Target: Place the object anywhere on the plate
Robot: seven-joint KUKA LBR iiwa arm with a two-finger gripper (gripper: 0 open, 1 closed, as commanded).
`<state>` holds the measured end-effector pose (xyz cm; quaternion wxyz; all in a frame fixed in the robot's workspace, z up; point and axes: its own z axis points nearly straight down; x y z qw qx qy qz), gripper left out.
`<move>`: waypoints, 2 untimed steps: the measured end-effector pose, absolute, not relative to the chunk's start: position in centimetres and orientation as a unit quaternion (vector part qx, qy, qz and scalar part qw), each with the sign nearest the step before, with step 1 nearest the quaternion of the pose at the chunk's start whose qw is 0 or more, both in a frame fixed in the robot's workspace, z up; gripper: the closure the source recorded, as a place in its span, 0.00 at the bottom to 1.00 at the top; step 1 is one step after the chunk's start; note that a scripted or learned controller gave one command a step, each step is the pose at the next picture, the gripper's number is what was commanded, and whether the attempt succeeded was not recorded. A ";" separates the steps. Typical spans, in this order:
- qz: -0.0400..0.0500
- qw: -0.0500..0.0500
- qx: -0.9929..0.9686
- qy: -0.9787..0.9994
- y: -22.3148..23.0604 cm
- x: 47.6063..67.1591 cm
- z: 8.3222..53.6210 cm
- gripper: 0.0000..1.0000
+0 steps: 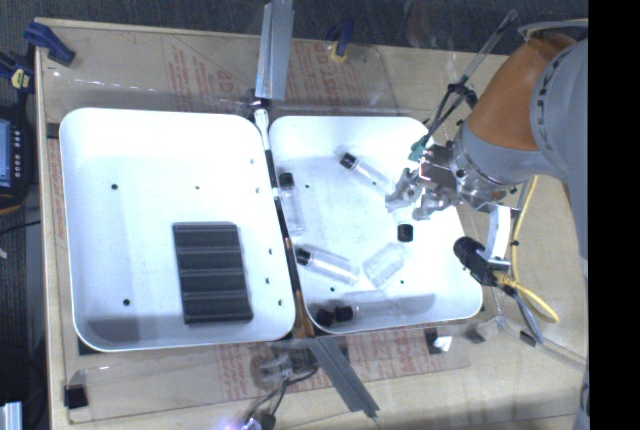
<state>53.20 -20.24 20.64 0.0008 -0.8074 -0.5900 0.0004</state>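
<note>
The plate (212, 271) is a black ribbed rectangle lying in the left bin (90, 148), toward its front. Several clear vials with black caps lie in the right bin (330, 133): one (364, 169) near the back, one (290, 206) along the left wall, one (330, 264) at the front left, and one (385, 264) at the front middle with a small black cap (404, 232) just behind it. My gripper (412, 195) hangs over the right side of the right bin, just behind that cap and right of the back vial. I see nothing held in it.
A small black piece (336, 315) rests against the right bin's front wall. A metal bar (274, 48) stands behind the seam between the bins. Blue clamps (48, 42) sit at the bench's back left.
</note>
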 end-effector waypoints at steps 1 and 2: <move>0.002 0.002 -0.808 -0.589 -12.6 59.5 19.3 1.00; 0.003 0.003 -0.884 -0.468 -14.0 52.3 9.0 1.00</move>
